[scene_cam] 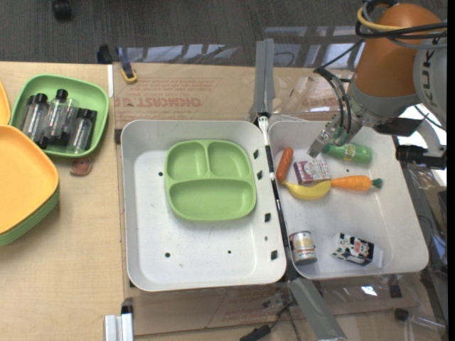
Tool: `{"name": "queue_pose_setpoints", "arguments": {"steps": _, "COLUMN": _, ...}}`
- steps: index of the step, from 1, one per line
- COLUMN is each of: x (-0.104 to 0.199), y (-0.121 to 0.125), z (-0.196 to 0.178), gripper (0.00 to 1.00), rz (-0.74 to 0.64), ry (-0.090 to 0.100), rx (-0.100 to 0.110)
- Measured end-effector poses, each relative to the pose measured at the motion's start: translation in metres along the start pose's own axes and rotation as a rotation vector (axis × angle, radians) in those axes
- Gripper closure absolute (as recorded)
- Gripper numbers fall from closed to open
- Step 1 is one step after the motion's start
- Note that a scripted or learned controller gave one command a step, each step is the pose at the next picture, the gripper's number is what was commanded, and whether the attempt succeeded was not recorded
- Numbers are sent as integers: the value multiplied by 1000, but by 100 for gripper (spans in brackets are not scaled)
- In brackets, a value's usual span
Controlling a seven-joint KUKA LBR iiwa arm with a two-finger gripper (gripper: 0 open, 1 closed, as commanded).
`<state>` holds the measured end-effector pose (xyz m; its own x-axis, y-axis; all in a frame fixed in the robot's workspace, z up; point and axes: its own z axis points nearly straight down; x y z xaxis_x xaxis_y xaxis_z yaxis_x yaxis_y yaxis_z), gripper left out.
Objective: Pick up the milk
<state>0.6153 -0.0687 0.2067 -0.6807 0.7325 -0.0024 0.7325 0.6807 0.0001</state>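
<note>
- Arm (394, 45) reaching in from right, wrist angled down-left over right bin (405, 258)
- Pincer (320, 146) beside green bottle (348, 152); spread or pressed together, cannot tell
- Milk (354, 249) well apart, lying near front

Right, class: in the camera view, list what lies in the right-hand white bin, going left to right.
Orange-red hot dog → small metal can → yellow plastic banana → black-and-white cow-print milk carton
</note>
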Motion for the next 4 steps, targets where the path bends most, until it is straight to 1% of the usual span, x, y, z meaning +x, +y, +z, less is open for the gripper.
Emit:
{"name": "queue_pose_setpoints", "arguments": {"steps": 1, "x": -29, "y": 5, "z": 16, "gripper": 100, "rz": 556, "ry": 0, "rx": 3}}
{"name": "queue_pose_setpoints", "arguments": {"steps": 2, "x": -48, "y": 4, "z": 31, "gripper": 100, "rz": 506, "ry": 0, "rx": 2}}
{"name": "queue_pose_setpoints", "arguments": {"steps": 3, "x": -36, "y": -5, "z": 81, "gripper": 100, "rz": 290, "ry": 2, "rx": 1}}
{"name": "queue_pose_setpoints", "arguments": {"steps": 4, "x": 14, "y": 40, "z": 15, "gripper": 100, "rz": 10, "ry": 0, "rx": -1}}
